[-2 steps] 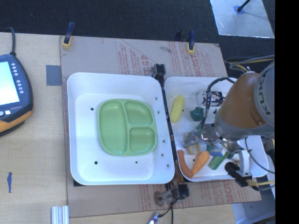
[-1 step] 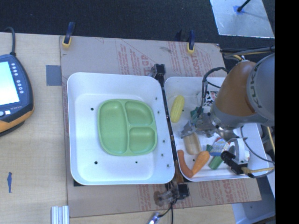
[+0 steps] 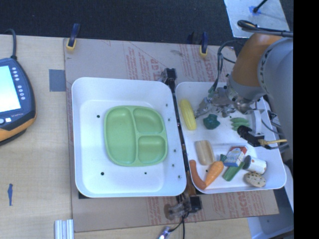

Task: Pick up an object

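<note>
Arm lowered into the right-hand bin of toy food, above a small dark-green piece.

The pale wooden desk (image 3: pixel 40 173) carries a brown cardboard sheet (image 3: pixel 124 63) clamped at its back edge, probably to keep it from sliding. On it sit the left shallow white bin (image 3: pixel 84 133), holding a green sectioned plastic tray (image 3: pixel 135 135), and the right shallow white bin (image 3: pixel 192 89), crowded with a yellow corn cob (image 3: pixel 188 114), an orange carrot (image 3: pixel 214 172) and more. The metal hand (image 3: pixel 217 107) hangs just over the small dark-green toy (image 3: pixel 212 122), likely the target; whether it is spread or pinching, I cannot tell.
</note>
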`<act>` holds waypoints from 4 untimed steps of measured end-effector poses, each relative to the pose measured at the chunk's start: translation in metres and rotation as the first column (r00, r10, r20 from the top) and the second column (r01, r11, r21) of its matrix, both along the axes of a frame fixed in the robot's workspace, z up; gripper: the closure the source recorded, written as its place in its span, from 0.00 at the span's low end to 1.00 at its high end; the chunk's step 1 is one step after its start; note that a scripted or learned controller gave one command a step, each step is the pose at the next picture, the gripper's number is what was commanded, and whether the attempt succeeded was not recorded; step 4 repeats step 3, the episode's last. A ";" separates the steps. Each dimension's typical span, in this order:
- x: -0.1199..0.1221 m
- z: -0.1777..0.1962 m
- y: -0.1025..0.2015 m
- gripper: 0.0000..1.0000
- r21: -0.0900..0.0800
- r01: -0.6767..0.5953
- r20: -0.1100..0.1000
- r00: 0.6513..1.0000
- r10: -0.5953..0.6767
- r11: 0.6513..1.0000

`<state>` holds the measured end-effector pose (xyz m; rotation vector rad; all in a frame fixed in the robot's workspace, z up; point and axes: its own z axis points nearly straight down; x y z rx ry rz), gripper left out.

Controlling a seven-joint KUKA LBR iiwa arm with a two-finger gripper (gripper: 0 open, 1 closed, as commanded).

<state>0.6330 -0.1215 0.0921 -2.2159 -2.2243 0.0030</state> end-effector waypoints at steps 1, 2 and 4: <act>-0.014 -0.001 0.001 0.00 0.000 0.000 -0.002 1.000 0.000 1.000; -0.014 0.010 0.001 1.00 0.000 -0.001 -0.005 1.000 0.001 1.000; -0.034 0.101 0.063 1.00 0.001 -0.001 0.002 1.000 0.001 1.000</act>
